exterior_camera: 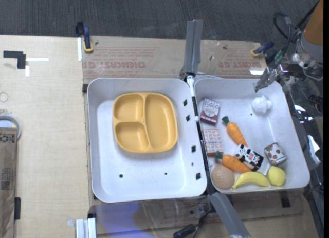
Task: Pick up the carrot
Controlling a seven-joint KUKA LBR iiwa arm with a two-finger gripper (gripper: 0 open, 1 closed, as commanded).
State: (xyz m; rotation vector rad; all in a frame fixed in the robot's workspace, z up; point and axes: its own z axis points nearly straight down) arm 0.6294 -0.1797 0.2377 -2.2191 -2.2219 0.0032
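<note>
the gripper (267, 79) hovers over the right bin's (293, 129) upper rim, carrying nothing; how wide it's open i cannot tell. the carrot (235, 131) lies mid-bin, toward seven o'clock from it, long axis eleven-to-five. a second carrot (234, 162) lies lower.

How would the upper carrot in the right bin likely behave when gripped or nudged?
The upper carrot looks like a stiff, probably light plastic toy. Its rounded, tapered body may roll or pivot if nudged. It lies apart from its neighbours, so a grip across its width seems feasible, though its glossy surface could slip.
</note>
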